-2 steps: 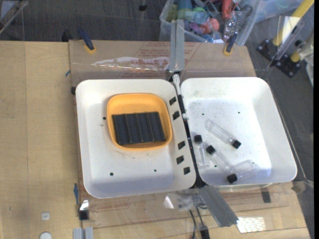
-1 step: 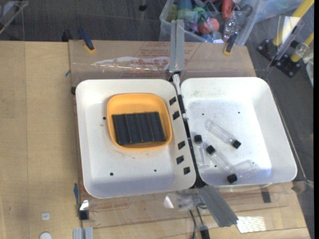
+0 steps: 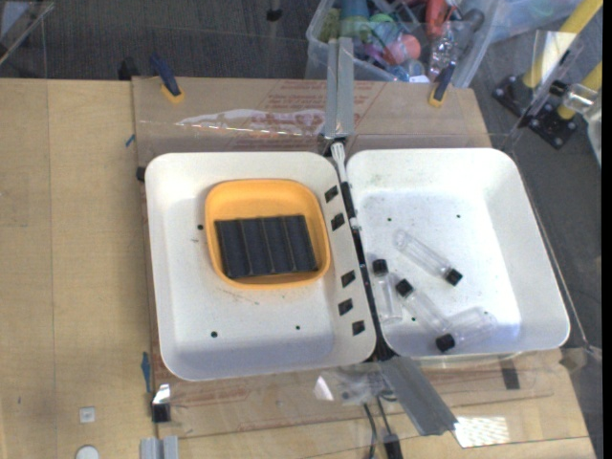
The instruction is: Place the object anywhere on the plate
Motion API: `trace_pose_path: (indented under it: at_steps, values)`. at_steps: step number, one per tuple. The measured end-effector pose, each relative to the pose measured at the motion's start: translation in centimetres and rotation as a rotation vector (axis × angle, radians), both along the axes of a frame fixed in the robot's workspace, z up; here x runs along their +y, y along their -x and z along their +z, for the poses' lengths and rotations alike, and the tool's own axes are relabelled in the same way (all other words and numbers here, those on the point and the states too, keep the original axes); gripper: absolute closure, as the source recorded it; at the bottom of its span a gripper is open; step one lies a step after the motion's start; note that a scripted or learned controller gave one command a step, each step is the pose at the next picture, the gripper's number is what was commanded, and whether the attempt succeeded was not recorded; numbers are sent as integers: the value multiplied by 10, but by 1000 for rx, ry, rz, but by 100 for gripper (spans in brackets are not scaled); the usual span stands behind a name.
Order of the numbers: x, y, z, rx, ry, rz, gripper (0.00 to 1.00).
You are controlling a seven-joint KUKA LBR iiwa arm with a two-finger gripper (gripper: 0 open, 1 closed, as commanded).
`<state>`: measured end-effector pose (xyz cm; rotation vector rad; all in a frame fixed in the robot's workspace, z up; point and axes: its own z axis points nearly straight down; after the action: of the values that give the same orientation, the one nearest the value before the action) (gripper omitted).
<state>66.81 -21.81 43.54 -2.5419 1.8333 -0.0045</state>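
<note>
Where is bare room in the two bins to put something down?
Left bin: a bare strip runs around the orange plate, widest along its near edge; the black ridged block covers most of the plate. Right bin: far half bare; clear tubes with black caps crowd the near left part.

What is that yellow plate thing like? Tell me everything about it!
The plate is yellow-orange, squarish with rounded corners and a raised rim, and looks like plastic. It lies flat in the left white bin, toward the back. A dark grey ribbed block rests on it, covering most of its middle and front. Only its rim and back part show.
</note>
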Motion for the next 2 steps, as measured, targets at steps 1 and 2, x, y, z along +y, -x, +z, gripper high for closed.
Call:
trace_pose_path:
  at_steps: [1,2]
  values:
    - [7,1,0,5,-1,34,100]
    - [4,1,0,3,-1,30,100]
